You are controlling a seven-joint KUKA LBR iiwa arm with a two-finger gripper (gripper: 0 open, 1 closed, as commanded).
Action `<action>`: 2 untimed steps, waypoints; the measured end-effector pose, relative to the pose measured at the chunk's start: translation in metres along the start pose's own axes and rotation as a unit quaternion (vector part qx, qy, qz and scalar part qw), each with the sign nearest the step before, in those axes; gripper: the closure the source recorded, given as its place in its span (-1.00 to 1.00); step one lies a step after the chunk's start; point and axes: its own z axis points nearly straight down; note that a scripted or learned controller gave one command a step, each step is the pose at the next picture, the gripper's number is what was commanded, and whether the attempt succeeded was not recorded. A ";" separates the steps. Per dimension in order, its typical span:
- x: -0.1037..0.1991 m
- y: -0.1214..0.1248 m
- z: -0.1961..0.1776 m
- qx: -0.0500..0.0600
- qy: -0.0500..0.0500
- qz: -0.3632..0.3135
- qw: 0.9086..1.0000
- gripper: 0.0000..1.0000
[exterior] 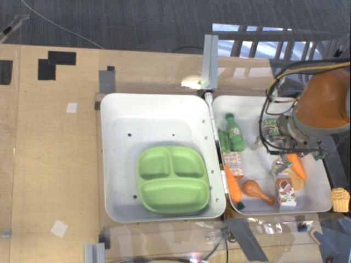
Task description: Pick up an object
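**Arm hovering over the cluttered right bin**

The grey arm with its glossy orange band is reaching in at the frame's right, its gripper [283, 159] hanging low over the right bin [247, 108]; whether it is clenched or released cannot be told. Just beside it an orange carrot [296, 166] is lying tilted, above a small boxy carton [286, 192]. Along the bin's left wall are sitting a smooth green bottle [235, 133], a printed box [233, 164] and a second carrot [233, 186], with a brown drumstick-shaped piece [255, 190] lower centre. The left bin [126, 114] is holding a matte green divided plate [173, 179] with rounded corners.
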 end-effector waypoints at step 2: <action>0.030 0.081 -0.005 0.013 0.002 0.015 1.000 -1.00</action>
